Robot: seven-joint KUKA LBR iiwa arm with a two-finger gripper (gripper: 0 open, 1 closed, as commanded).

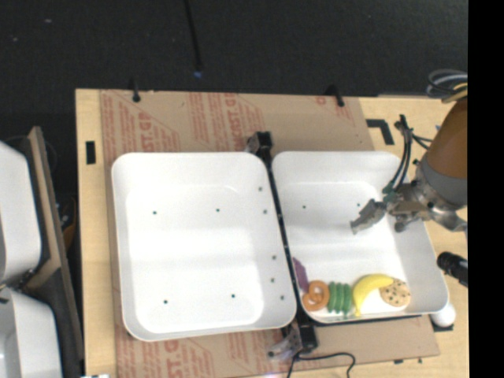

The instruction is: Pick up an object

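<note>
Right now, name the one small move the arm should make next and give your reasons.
Probably shift the gripper toward the right bin's near edge. It hovers over bare white floor mid-bin, while the banana, cookie, green piece and orange ring sit in a row along that edge.

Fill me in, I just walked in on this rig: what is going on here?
A grey arm with an orange band reaches in from the right, and its gripper hangs over the right bin, above bare floor. Nothing shows between its fingers. The toys lie in a row along that bin's near edge: an orange ring, a green piece, a yellow banana and a cookie. Nothing has been picked up yet.
</note>
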